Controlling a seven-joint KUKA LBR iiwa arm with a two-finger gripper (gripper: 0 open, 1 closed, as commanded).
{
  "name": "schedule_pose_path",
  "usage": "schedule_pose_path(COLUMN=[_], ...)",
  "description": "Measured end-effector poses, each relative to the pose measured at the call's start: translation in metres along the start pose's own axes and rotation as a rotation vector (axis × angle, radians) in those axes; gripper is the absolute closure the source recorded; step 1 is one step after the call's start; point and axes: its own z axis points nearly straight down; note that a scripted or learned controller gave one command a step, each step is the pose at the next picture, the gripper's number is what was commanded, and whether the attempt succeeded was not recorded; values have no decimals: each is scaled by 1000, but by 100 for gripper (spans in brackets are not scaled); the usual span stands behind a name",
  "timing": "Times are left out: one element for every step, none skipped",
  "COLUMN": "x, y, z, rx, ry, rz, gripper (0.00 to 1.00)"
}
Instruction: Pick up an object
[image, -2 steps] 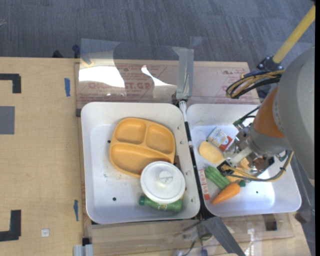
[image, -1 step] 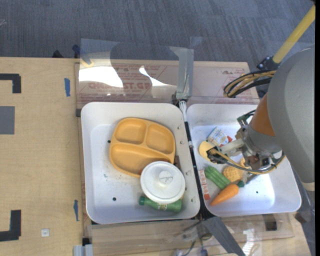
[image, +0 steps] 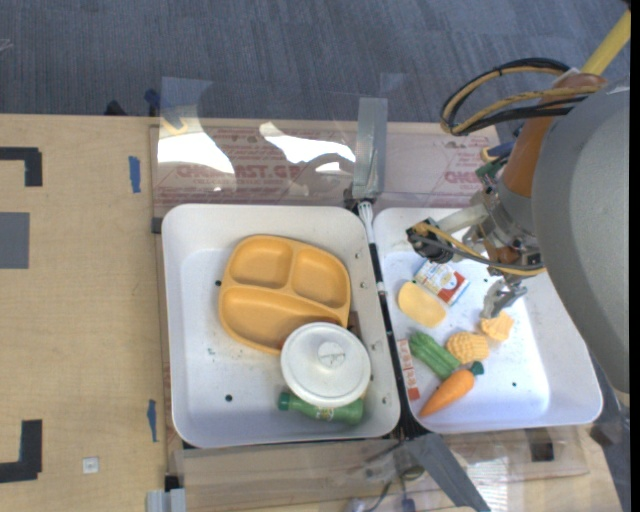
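Grey carpet lies behind a tan bench bearing two shallow white bins. Within the left bin (image: 185, 300) sit an orange divided plastic plate (image: 270, 285), a round white lidded bowl (image: 326, 362) overlapping its lower edge, and a green bottle (image: 320, 407) below the bowl. Across in the right bin (image: 530, 385) lie a pale yellow block (image: 422, 305), a small red-and-white carton (image: 443, 281), a green vegetable toy (image: 433, 353), yellow corn (image: 467, 347) and an orange carrot (image: 447, 392). Just above a small orange piece (image: 497, 326) hangs the gripper (image: 503, 297), seemingly holding nothing; how wide it stands I cannot tell.
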Motion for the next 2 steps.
schedule_pose_path(x=[-6, -86], y=[-1, 29], z=[-130, 20], rx=[-2, 4], ry=[-3, -17], rz=[-353, -148], gripper=[0, 0])
